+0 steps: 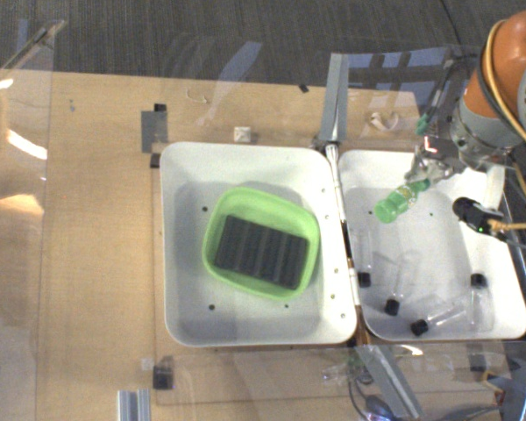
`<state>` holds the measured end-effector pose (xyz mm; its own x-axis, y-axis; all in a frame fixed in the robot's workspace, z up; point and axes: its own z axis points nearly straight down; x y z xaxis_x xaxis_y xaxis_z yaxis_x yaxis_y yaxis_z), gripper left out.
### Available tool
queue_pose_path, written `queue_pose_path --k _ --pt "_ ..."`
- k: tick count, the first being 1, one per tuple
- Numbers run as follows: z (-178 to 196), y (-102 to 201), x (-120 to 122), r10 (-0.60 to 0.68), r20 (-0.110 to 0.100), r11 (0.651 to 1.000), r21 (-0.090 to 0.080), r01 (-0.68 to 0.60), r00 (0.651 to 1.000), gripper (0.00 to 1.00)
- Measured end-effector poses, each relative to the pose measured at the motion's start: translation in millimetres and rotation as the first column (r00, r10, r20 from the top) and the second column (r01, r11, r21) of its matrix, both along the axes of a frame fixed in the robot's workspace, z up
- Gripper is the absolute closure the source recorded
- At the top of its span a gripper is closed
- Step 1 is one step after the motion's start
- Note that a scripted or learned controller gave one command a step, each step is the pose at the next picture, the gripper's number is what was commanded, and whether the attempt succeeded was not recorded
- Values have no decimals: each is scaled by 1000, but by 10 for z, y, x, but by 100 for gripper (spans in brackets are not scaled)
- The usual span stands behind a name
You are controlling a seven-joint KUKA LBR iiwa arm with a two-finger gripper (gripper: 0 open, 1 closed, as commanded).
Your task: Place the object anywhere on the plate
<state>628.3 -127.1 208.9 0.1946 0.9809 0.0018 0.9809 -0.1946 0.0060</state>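
Two shallow white bins sit side by side on the counter [70,235]. The gripper [421,181] hangs over the far edge of the bin [447,253] on the view's right, near its far left corner. Its fingers are clenched on the upper end of one small green bottle [393,206]. The bottle hangs tilted, its green end pointing down and toward the wall between the two bins. Whether that lower end touches the bin floor is hard to tell.

In the same bin, four small black caps [364,279] can be counted. One is by the dividing wall, two are near the near edge, and one is toward the right edge. Faint clear tube bodies show beside some of them, too glassy to count with confidence.

The other bin [184,305] carries one green plate [217,226] — a rounded, raised-rim dish set roughly in the middle and turned a little askew to the bin's edges. One dark ridged slab [261,251] lies flat inside the plate and covers most of its floor. The green bottle is well apart from the plate, with the dividing wall between them.

On the bare counter, just beyond the far edge of the plate's bin, sits one small pale cube [242,134].
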Motion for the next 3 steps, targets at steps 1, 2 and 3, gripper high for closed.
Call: queue_pose_path --k 1,2,3 --pt "23 684 -163 276 -1 961 -2 -276 961 100" --pt "-47 1178 -537 374 -1 928 -2 -374 928 100" --pt "-241 1674 -437 417 -2 909 -2 -417 909 100"
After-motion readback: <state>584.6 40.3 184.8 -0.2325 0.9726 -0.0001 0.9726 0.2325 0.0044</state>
